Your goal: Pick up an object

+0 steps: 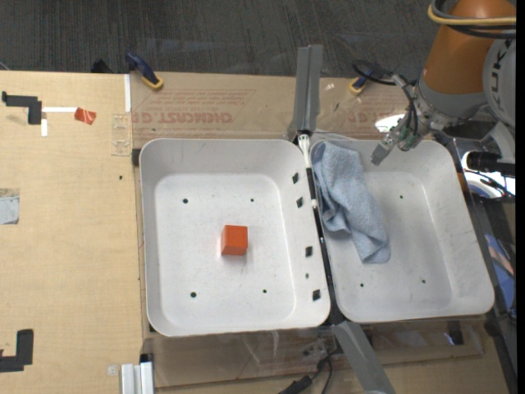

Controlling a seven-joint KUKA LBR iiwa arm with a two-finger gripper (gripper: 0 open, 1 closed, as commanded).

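An orange-red block (235, 240) lies near the middle of the left white bin (164, 302). A crumpled blue-grey cloth (349, 199) lies along the left side of the right white bin (459, 294), its top edge draped near the divider. My gripper (392, 144) hangs over the back edge of the right bin, just right of the cloth's upper corner. Nothing shows between its tips. The arm's orange band (467, 43) is above it at the top right.
A grey divider bar (307, 89) runs between the bins at the back. Brown cardboard (213, 105) lies behind the bins. A wooden panel (57, 220) with small clamps and a red tag (84, 116) flanks the left bin.
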